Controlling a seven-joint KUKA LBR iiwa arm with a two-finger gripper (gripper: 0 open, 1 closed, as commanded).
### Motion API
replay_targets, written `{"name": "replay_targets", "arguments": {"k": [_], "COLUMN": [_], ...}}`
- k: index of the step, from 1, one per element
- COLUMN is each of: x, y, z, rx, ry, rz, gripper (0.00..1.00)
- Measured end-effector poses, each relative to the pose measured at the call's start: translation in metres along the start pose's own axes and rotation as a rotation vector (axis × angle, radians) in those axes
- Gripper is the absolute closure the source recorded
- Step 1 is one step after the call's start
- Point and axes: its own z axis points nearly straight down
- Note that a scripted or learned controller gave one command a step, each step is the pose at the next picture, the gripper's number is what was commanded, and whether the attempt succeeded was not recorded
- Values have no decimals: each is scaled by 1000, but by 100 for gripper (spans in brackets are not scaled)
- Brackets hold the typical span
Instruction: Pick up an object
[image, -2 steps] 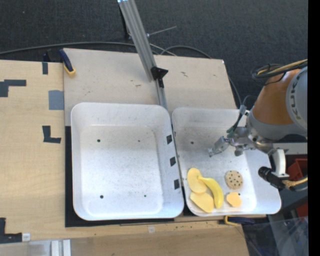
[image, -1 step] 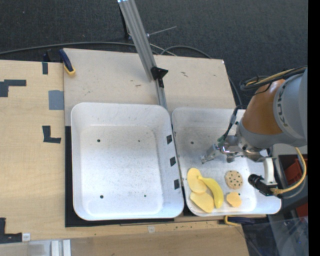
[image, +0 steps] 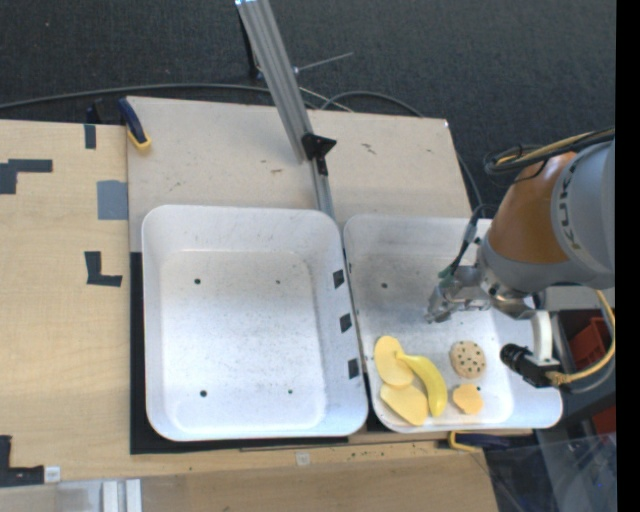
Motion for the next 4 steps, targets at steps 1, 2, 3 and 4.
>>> {"name": "replay_targets", "arguments": {"k": [1,2,3,4], "x": [0,3,3,55], "y": [2,-6,-5,15], "z": [-42,-89,-134,-137], "rx": [-6,-7,-8,-4], "ry": [-2,-2,-2,1], "rz": [2,2,1,-4], "gripper": [100,100,100,100]}}
